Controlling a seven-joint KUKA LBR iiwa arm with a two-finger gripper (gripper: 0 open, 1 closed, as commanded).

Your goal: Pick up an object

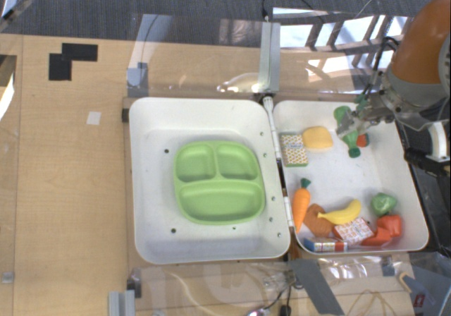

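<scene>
Objects for picking lie in the right bin (416,198), and we count several there: a yellow piece (318,138) near the bin's far left, just beside a small patterned card (294,149) that rests against the divider; a carrot (301,207) with green top further toward us; a banana (341,213) lying over an orange-brown piece (316,221); a flat printed packet (350,232); a green pepper (384,203); and a red piece (387,228) in the near right corner. We see the gripper (351,126) at the far side of this bin, with the arm's orange band (421,43) above it at the right edge. Green parts and a small red-and-green item (358,144) sit right at its tip, but we cannot tell whether that item is held or merely lies beneath it. The left bin (151,166) carries a light green divided plate (219,182), well apart from the gripper.
</scene>
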